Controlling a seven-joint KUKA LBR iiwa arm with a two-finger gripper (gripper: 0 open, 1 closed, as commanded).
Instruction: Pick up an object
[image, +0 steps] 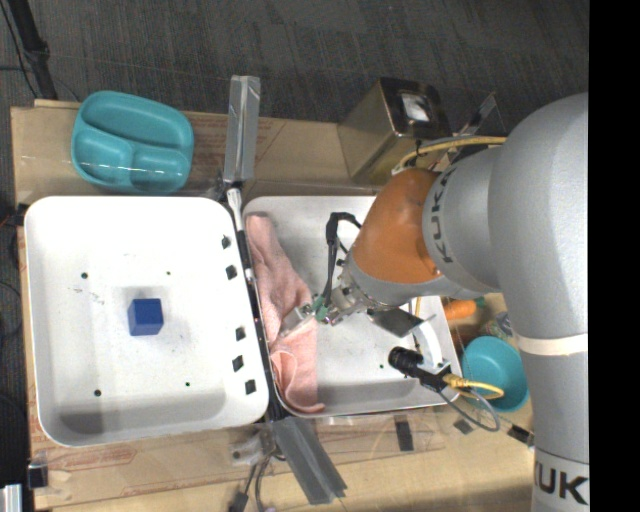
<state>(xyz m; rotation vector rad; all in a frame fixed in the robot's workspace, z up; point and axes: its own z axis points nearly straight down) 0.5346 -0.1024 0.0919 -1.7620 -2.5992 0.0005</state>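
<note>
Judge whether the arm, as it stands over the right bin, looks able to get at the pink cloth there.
Probably yes. The gripper hangs low in the right bin, right beside the pink cloth lying along that bin's left wall, and nothing stands between them. The cloth lies close against the wall, which may hamper a clean grasp.

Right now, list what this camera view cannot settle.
- Gripper: the arm's orange band hangs over it; finger state unreadable.
- Pink cloth: contact with the gripper unclear.
- Teal bowl and orange object: partly hidden behind the arm.
- Blue cube: in plain sight, left bin.
</note>
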